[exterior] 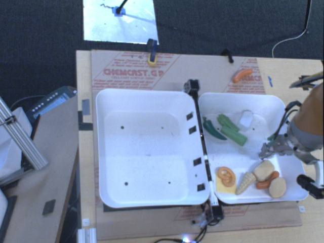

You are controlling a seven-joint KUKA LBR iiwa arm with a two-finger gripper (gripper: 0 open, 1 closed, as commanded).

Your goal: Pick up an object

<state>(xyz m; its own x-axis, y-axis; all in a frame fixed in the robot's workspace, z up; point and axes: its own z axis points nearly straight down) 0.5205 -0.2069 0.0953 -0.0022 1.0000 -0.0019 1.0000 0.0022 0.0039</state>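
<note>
We cannot tell how the jaws stand, but with the beige round piece just below them, crowded by neighbours, we risk a glancing miss.

a bench with two white bins

a pale wooden bench carries a printed cardboard sheet. two shallow white bins, the left bin and right bin, sit side by side on it. an orange toy lies behind the right bin.
</note>
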